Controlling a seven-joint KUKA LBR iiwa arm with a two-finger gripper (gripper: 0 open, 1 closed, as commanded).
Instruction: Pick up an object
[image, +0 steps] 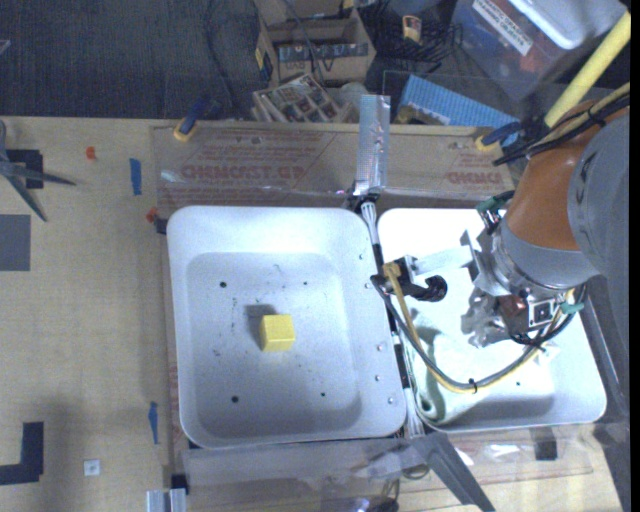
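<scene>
One object is on offer: a small yellow block (277, 332), sitting near the middle of the left bin (195, 235), well apart from every wall. The arm (560, 215) hangs over the right bin (575, 400), and its hand (487, 322) points down there, well away from the block. Whether the hand is spread or pressed together I cannot tell; wrist hardware and cables (450, 375) crowd that spot.

To do the pick well, the hand probably needs to cross the divider between the bins, centre itself above the block, and turn so its grip meets two flat opposite faces rather than the corners. The block sits slightly rotated against the bin's edges, so matching that angle matters. Coming straight down seems safest, since nothing stands near it to snag.

The block looks rigid and matte, cube-like with crisp edges, likely foam or painted wood. The bins are smooth white plastic with rounded corners and sloped walls, the left floor lightly scuffed and speckled. The bench (80, 330) is pale wood.
</scene>
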